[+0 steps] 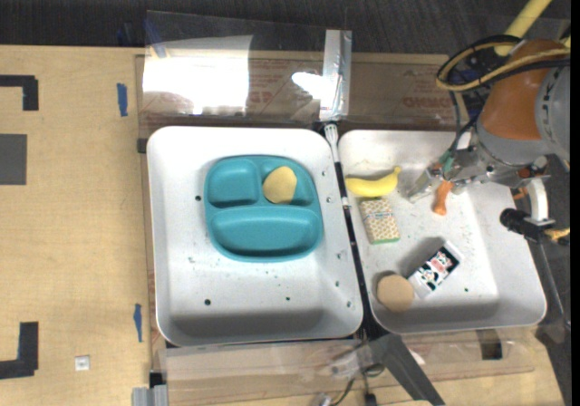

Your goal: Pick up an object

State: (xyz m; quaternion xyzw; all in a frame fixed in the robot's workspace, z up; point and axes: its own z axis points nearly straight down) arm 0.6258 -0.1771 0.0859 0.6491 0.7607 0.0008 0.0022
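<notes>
gripper [426,185] hovering near right bin's [521,304] back edge, jaw state impossible to tell | banana [373,184] lying just beside it, carrot [440,199] close | risk: fingers nudging banana, closing on nothing

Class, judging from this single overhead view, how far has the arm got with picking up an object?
Nothing looks lifted: the banana, packet and carton lie in the right bin. The gripper sits low beside the orange piece; any grasp is unclear. The pickup itself remains.

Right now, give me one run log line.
hand low in right white bin | beside yellow banana | nothing seen held
</notes>
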